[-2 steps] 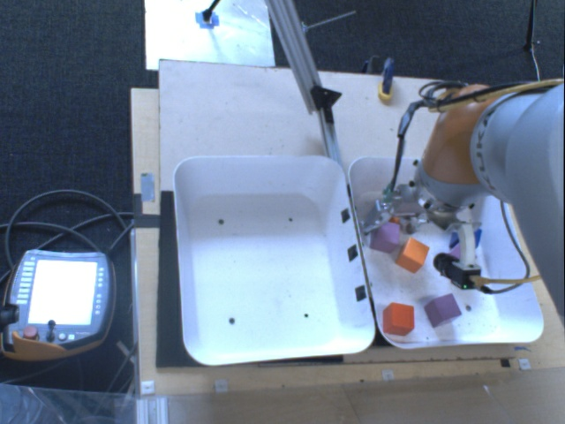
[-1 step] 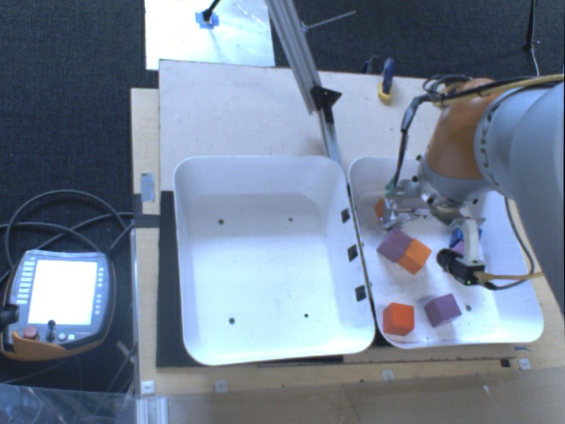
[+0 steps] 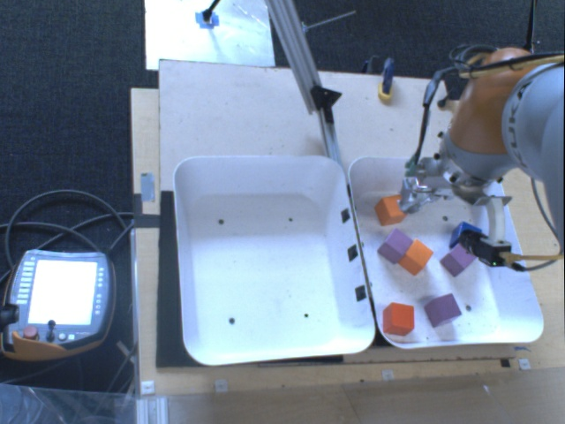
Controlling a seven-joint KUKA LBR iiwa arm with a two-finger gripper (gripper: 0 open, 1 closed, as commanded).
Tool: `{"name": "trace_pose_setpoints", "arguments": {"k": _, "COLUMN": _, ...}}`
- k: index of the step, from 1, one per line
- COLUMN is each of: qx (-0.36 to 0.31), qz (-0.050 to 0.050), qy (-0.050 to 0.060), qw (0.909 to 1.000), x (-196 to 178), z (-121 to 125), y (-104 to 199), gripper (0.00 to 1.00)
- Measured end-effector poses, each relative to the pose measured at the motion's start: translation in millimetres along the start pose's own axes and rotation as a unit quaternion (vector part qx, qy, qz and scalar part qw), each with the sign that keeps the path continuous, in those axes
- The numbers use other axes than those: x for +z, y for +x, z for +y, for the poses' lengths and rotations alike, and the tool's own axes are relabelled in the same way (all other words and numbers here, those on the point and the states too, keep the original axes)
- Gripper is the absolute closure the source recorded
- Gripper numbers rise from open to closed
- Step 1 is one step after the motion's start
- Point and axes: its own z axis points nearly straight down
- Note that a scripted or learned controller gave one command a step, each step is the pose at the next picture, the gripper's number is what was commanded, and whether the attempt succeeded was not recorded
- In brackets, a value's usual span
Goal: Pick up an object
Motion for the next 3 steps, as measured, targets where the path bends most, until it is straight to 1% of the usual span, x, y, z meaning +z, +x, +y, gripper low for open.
{"name": "trace_pose_setpoints", "arguments": {"k": 1, "qx": -0.002, "qz": 0.0, "qy": 0.0, "qw": 1.0, "x": -59.7, "z": 0.9, "y": 9.0, "gripper": 1.0}}
{"name": "trace_pose_setpoints", "arguments": {"k": 2, "qx": -0.001, "qz": 0.0, "qy": 0.0, "qw": 1.0, "x": -114.4, "z": 3.1, "y": 8.6, "gripper": 1.0}}
{"name": "trace_pose_setpoints", "arguments": {"k": 3, "qx": -0.004, "qz": 0.002, "qy": 0.002, "qw": 1.0, "x": -113.7, "z": 13.4, "y": 66.7, "gripper": 1.0}}
